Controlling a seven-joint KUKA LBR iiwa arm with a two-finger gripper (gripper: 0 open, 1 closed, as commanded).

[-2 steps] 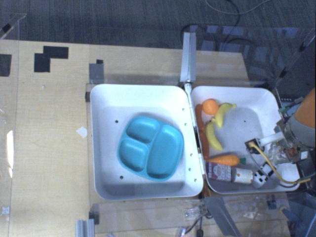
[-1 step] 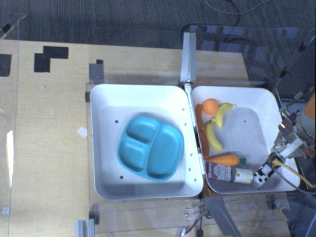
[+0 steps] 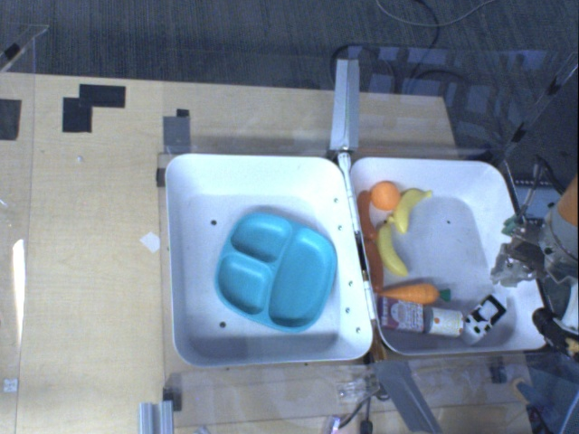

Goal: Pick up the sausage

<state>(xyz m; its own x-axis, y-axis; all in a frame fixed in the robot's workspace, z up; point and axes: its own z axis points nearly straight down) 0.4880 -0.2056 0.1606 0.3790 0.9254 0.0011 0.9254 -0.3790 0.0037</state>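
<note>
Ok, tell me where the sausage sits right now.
The long reddish-brown sausage lies along the left wall of the right white bin, just left of the yellow banana and below the orange fruit.

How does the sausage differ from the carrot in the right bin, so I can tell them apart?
The sausage is reddish-brown and long; the carrot is brighter orange, shorter, with a green end. The sausage lies lengthwise against the right bin's left wall; the carrot lies crosswise, just above the bottle. Both are slim and lie flat in that bin.
</note>
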